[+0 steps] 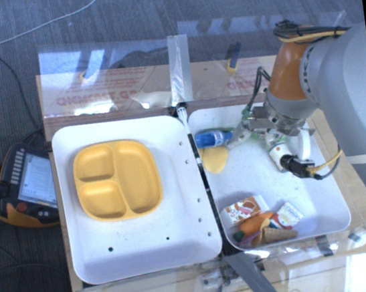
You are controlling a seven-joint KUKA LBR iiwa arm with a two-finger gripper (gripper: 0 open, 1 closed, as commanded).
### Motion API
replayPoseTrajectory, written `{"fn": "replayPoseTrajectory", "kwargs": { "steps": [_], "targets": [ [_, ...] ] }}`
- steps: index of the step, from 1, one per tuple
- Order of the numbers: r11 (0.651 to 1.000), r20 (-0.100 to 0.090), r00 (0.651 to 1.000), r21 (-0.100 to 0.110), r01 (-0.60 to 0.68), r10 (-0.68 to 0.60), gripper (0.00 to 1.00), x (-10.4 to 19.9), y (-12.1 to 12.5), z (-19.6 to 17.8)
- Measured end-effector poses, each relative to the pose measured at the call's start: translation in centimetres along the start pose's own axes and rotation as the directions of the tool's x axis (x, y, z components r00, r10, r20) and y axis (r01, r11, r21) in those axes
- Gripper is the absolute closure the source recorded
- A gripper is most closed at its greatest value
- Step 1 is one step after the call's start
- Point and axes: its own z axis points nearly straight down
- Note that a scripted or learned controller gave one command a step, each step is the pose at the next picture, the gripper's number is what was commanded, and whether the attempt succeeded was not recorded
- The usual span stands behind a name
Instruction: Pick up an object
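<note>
Arm over right bin, top view.
Yellow three-compartment plastic plate (117,179) in left white bin (84,257); blue plastic bottle (212,138) beside gripper (262,129) in right white bin (327,213).

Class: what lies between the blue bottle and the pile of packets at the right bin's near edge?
In the camera view, a pale yellow piece lies just below the blue bottle; then bare white floor to the packets.

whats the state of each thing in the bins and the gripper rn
yellow divided plate: flat, right way up, in the left bin
blue bottle: lying on its side, top of the right bin
yellow round piece: flat, just below the bottle
small packets: piled at the right bin's near edge
gripper: low by the bottle, grip unclear
</note>
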Motion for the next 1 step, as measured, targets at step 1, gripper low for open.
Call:
{"fn": "replayPoseTrajectory", "kwargs": {
  "steps": [1],
  "targets": [
    [1.000,0.002,1.000,0.006,0.031,-0.031,0.00,4.12,3.14,1.05]
  ]
}}
